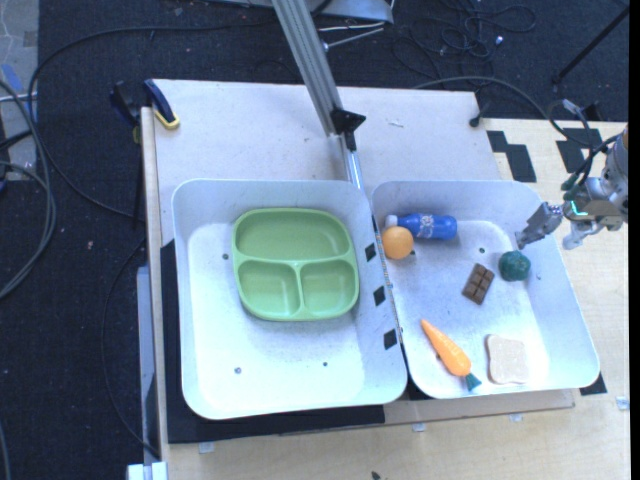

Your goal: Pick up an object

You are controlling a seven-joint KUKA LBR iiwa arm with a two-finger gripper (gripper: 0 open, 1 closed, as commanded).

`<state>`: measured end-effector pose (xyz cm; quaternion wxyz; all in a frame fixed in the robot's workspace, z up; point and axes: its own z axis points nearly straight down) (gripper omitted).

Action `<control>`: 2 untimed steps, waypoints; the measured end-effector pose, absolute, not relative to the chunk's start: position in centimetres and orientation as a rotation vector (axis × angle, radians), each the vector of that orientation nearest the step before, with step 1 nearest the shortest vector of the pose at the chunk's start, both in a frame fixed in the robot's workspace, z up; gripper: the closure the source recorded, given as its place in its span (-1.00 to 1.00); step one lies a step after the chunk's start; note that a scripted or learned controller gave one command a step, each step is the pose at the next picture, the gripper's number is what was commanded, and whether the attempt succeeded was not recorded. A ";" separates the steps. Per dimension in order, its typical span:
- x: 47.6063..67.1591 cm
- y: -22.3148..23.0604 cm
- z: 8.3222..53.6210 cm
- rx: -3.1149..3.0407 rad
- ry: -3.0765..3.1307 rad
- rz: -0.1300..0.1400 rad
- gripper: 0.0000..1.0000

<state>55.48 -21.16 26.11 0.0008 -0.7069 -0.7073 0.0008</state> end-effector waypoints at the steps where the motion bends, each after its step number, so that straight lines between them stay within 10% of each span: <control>1: 55.5 -21.2 26.2 -2.221 -2.223 0.001 -1.00; 2: 56.0 -20.7 20.2 -2.220 -2.222 0.002 -1.00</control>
